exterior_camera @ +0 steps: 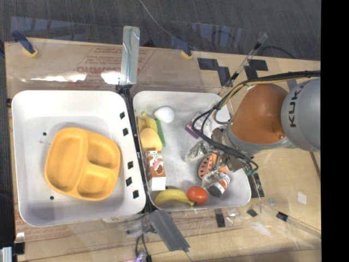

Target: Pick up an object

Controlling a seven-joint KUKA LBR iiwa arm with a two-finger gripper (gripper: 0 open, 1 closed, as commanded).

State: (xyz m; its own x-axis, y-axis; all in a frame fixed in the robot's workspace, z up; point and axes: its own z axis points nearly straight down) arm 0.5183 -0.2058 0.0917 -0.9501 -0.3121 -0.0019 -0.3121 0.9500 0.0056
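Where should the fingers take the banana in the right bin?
Likely mid-body of the banana, from straight above, fingers closing across its narrow width. It lies flat along the right bin's near wall, with the tomato touching its right end, so the middle looks the freest part; the near-side finger has little room.

I am looking down on two white bins [32, 201] of smooth, matt plastic. The yellow tray [82, 162] is showing a soft plastic sheen, the tomato [197, 194] and white egg [164, 114] are gleaming glossy, and my orange band [259, 113] is shining (polished, almost wet-looking) above the worktop [289, 201] of pale, matt wood.
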